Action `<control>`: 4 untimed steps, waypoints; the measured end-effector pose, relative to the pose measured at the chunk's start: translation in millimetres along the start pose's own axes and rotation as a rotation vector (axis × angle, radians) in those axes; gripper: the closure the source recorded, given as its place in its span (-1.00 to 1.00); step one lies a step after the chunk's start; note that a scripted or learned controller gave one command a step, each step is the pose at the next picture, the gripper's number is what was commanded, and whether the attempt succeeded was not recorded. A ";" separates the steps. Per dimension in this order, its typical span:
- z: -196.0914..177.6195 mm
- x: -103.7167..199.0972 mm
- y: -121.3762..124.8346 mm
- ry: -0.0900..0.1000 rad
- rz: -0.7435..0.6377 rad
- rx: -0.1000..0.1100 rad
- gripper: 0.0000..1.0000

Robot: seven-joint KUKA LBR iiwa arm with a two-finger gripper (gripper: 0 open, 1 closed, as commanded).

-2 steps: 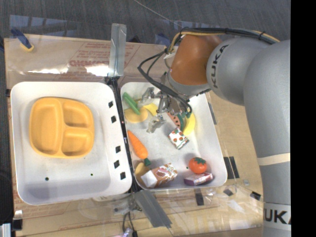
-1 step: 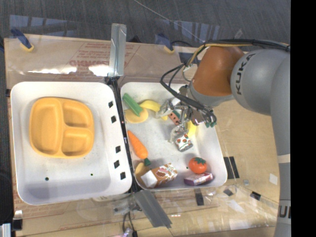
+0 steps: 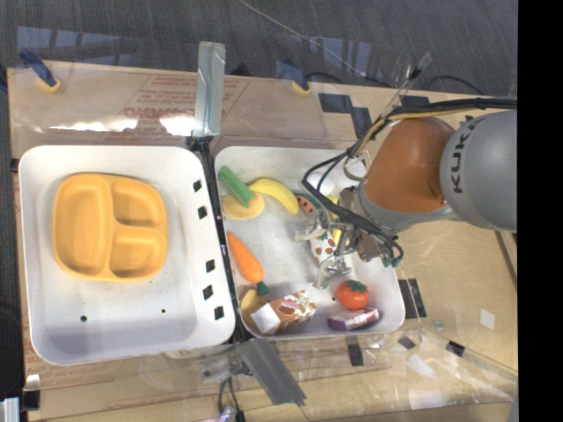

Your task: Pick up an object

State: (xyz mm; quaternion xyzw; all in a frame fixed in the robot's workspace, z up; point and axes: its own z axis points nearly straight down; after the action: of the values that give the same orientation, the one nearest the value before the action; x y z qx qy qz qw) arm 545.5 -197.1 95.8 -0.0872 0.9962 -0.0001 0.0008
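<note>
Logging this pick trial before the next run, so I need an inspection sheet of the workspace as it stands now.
Surface: two white bins; left bin, right bin.
Job's things: banana, carrot, tomato, green stick, purple piece, in right bin.
Clutter: yellow divided tray in left bin.
Grippers: gripper low over right bin; grasp unclear.
Cables: black cables by the wrist.
Surroundings: taped cardboard bench.
</note>
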 end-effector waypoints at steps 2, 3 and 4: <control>3.2 -81.3 94.1 -0.001 0.212 -0.002 -1.00; -1.4 -54.9 88.6 0.003 0.330 -0.001 -1.00; 4.9 -24.6 69.0 0.007 0.879 0.000 -1.00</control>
State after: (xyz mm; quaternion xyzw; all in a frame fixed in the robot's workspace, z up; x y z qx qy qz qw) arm 557.6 -124.9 90.9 0.3448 0.9387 -0.0001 -0.0024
